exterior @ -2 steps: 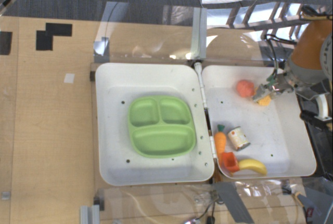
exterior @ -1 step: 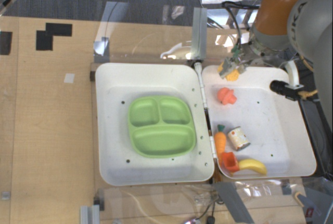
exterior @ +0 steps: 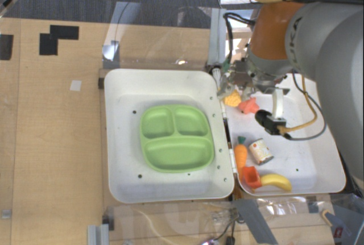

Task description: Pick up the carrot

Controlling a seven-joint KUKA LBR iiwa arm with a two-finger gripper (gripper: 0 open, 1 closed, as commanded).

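The carrot (exterior: pixel 241 155) is orange with a small green top and lies along the left wall of the right bin (exterior: pixel 318 173), pointing towards the front. My gripper (exterior: pixel 238 89) hangs over the back left corner of that bin, well behind the carrot and apart from it. It sits just above a yellow toy piece (exterior: pixel 232 100) and a pink one (exterior: pixel 248 106). The wrist and its cables hide the fingertips.
A small white can (exterior: pixel 261 151) lies right of the carrot. A red-orange piece (exterior: pixel 251 177) and a banana (exterior: pixel 276 182) lie at the bin's front. The left bin (exterior: pixel 122 124) holds a green divided plate (exterior: pixel 177 137). A black cable (exterior: pixel 272 123) dangles over the right bin.
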